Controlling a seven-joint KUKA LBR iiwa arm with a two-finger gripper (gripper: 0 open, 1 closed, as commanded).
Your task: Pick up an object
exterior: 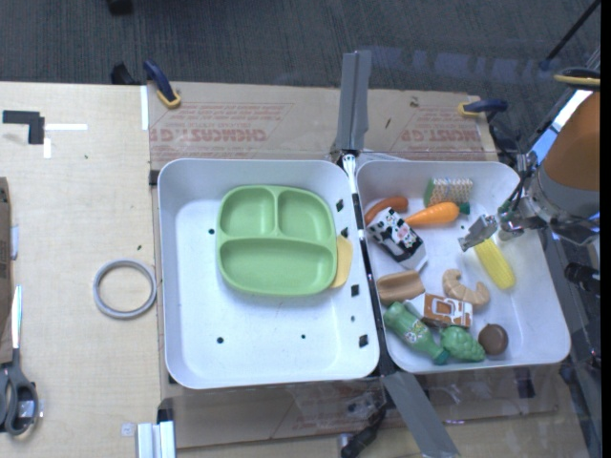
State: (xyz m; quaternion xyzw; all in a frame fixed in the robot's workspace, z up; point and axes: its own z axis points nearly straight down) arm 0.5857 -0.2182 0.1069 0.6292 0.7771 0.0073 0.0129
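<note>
Your hand (477,232) hovers beside the corn cob (495,261), seemingly spread apart and empty; next, lower onto it.

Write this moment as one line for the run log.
end effector above right bin | beside yellow corn | nothing seen held | green tray in left bin

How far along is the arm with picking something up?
Nothing looks picked yet. The gripper is low in the right bin, beside the yellow corn cob and near the carrot. The grasp and lift remain.
</note>
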